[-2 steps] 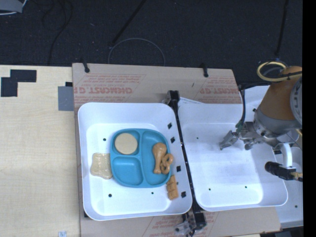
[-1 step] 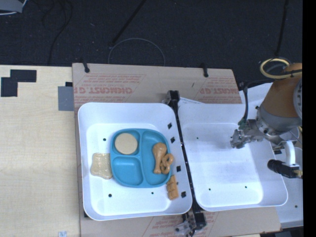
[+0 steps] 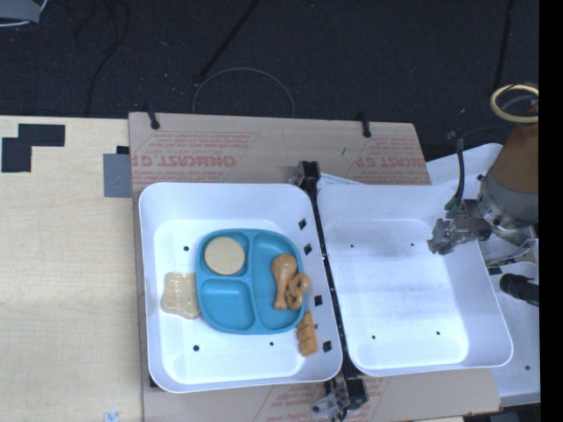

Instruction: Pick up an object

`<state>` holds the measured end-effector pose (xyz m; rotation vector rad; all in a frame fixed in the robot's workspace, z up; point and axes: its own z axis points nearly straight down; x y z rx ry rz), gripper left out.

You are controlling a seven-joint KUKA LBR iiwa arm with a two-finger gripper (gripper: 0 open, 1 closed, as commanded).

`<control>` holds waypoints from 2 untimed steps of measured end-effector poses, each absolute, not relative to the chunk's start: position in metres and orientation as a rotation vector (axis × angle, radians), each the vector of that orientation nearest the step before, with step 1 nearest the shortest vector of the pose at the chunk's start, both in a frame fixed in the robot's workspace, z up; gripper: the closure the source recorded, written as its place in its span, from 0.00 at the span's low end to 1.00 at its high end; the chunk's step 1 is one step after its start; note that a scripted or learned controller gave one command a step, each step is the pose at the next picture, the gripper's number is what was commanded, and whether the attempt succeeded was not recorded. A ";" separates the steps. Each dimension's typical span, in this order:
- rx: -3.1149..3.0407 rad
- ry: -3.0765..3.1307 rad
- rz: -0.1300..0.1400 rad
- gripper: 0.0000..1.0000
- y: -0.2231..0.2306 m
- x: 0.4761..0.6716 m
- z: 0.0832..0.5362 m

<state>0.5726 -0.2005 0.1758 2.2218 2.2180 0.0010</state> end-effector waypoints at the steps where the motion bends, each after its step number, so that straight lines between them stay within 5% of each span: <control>1: 2.217 2.220 0.003 1.00 -0.202 0.571 0.239; 2: 2.220 2.223 0.000 1.00 -0.202 0.571 0.248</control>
